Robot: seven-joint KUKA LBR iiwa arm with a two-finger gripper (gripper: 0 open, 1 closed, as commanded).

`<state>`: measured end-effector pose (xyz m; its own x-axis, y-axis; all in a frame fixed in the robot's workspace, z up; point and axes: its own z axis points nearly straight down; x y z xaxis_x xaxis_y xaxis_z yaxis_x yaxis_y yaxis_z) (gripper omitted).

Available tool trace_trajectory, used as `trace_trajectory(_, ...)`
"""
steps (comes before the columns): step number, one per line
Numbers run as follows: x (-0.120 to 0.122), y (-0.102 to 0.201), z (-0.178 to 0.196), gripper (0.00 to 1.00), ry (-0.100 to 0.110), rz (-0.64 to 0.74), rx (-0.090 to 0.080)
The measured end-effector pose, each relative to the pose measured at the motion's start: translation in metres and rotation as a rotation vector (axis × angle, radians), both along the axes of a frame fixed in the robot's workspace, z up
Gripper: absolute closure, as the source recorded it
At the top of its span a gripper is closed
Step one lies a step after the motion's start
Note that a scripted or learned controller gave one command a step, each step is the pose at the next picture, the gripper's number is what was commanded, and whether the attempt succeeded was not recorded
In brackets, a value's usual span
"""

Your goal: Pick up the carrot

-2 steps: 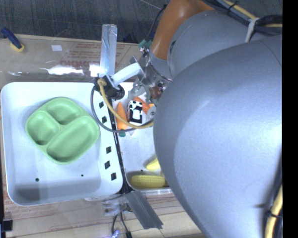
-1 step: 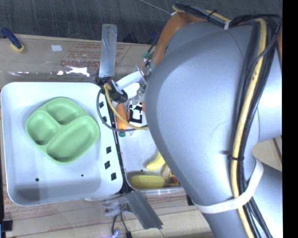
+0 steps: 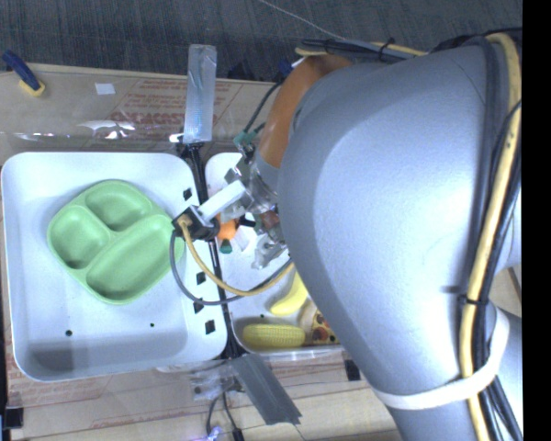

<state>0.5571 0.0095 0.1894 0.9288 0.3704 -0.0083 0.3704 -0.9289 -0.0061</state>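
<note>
A dark ribbed floor runs behind a brown, cardboard-covered bench (image 3: pixel 119 99) that carries two shallow white bins side by side. The left bin (image 3: pixel 37 274) holds a light green divided plate (image 3: pixel 110 239) with three compartments, lying toward the bin's upper left part and well apart from everything else. The right bin (image 3: pixel 222 168) is mostly hidden under the grey arm (image 3: pixel 395 219), whose bulky body reaches in from the right and whose orange band (image 3: pixel 289 108) shows near the bin's far end. The gripper (image 3: pixel 222 226) hangs low at the divider between the two bins, on the right bin's side, and a yellowish cable (image 3: pixel 197 269) loops out from it over the divider and back. A small orange piece, the carrot (image 3: pixel 226 231), shows right at the gripper's tip, against or between its parts; whether the tip is closed on it or merely touching it cannot be told, since the wrist hardware crowds the spot. Near the front of the right bin lie a yellow corn cob (image 3: pixel 271 336) and, just above it, a pale yellow banana-like piece (image 3: pixel 292 299), both partly tucked under the arm.
</note>
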Motion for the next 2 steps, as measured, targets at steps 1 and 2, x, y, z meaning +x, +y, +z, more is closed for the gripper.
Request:
trace_trajectory(1, -0.022, -0.027, 0.001, 0.0, -0.002, 0.001, 0.0)
trace_trajectory(2, -0.036, 0.015, 0.0, 0.0, 0.002, -0.166, 0.0)
